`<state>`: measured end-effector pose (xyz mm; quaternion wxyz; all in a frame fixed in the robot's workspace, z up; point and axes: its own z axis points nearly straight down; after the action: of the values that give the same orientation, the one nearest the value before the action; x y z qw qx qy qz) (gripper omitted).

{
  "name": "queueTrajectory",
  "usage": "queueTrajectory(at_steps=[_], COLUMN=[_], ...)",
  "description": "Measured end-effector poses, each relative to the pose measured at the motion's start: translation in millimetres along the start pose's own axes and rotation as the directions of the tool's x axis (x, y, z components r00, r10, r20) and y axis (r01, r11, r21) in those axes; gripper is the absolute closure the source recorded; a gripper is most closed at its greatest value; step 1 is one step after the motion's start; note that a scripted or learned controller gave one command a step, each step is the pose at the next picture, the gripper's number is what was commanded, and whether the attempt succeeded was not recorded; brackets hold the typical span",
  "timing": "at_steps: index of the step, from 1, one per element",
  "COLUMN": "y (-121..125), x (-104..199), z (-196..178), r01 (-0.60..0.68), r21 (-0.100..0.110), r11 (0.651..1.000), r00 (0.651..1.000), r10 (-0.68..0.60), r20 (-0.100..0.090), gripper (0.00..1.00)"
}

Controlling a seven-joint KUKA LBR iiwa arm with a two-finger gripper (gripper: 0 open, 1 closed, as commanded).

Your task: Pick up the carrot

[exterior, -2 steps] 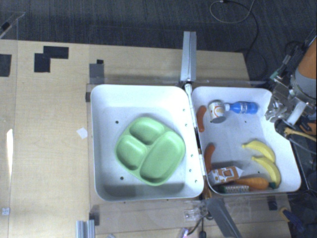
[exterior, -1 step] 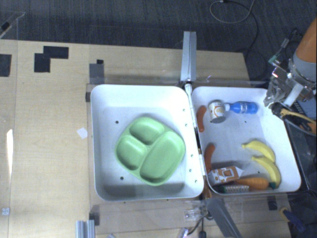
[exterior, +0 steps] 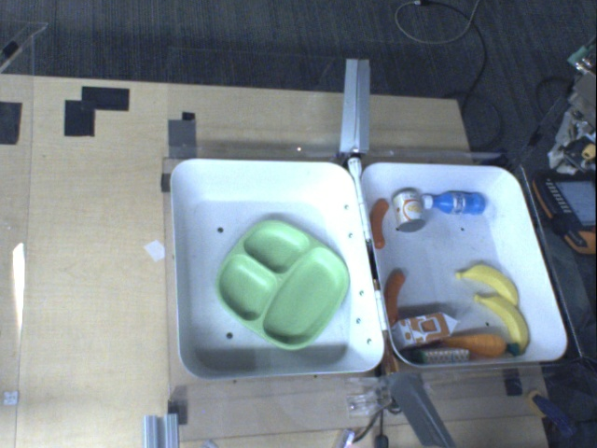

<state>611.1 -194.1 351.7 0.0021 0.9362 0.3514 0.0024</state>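
The carrot (exterior: 478, 344) is orange and lies along the near wall of the right bin (exterior: 532, 250), its tip pointing left toward a small orange-and-white carton (exterior: 425, 328). A dark green stub shows at its right end, next to the lower banana.
The left bin (exterior: 196, 250) holds a green three-part plate (exterior: 284, 281). In the right bin lie two bananas (exterior: 497, 299), two sausages (exterior: 379, 224) by the left wall, a tin can (exterior: 408, 209) and a blue bottle (exterior: 457, 203). A metal post (exterior: 355, 110) stands behind the bins.
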Motion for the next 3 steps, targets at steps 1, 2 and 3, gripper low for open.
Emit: queueTrajectory(at_steps=[1,2,3], y=[-5.3,-38.6,0.2], x=[16.1,65.6,51.3], z=[87.8,155.1,147.3], r01=[-0.419,-0.487,-0.489], r21=[0.003,0.004,0.002], r11=[0.908,0.873,0.872], r00=[0.908,0.873,0.872], r10=[0.419,0.487,0.489], r20=[0.005,0.005,0.002], gripper=[1.00,1.00,1.00])
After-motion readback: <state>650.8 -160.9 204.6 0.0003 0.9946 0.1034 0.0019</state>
